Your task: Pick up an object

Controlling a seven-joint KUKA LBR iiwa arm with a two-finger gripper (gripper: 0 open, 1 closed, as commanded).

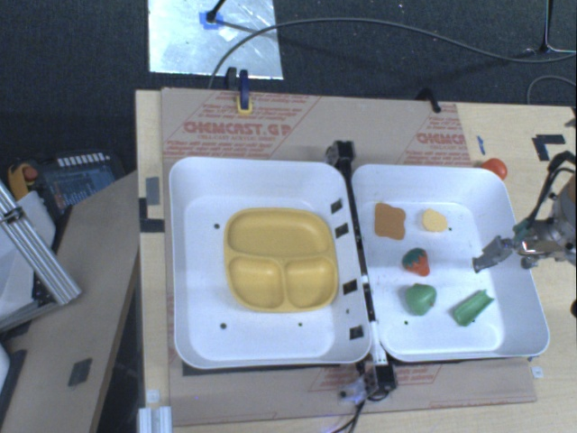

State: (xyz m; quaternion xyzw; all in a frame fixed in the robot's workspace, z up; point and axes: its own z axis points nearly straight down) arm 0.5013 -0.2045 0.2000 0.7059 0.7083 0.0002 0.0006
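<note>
Gripper sits over right bin, holds nothing, can't tell finger state. Nearest pick: green wedge, just below it. Suggest centring over the wedge, aligning across its narrow side, then dropping straight down

Yellow sectioned tray in the left bin. Blue-and-yellow clamp at the far bench edge; foil sheet beyond it on dark floor.

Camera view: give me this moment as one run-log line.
gripper: over right white bin, right side | holding: nothing seen | nearest: green oblong toy | yellow three-compartment tray: left white bin
</note>
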